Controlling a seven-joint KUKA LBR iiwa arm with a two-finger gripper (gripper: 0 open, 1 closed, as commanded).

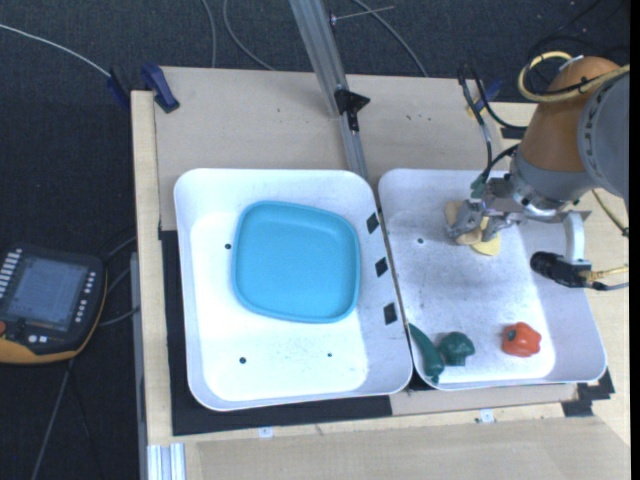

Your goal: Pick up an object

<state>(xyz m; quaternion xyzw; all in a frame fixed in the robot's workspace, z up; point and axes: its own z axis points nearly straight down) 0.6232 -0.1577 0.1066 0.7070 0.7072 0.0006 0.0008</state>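
Note:
My gripper (472, 226) hangs low over the far part of the right bin (560, 368). A pale yellow object (488, 247) lies right under it, partly hidden by the gripper, and I cannot tell whether it is held. A red pepper-like object (520, 339) rests near the bin's front right. A round green object (458, 347) and a longer dark green one (425, 352) lie at the front left corner of the same bin.
A light blue square plate (296, 260) sits in the left bin (210, 368). A metal pole (325, 48) slants over the bench at the back. The middle of the right bin is bare white floor.

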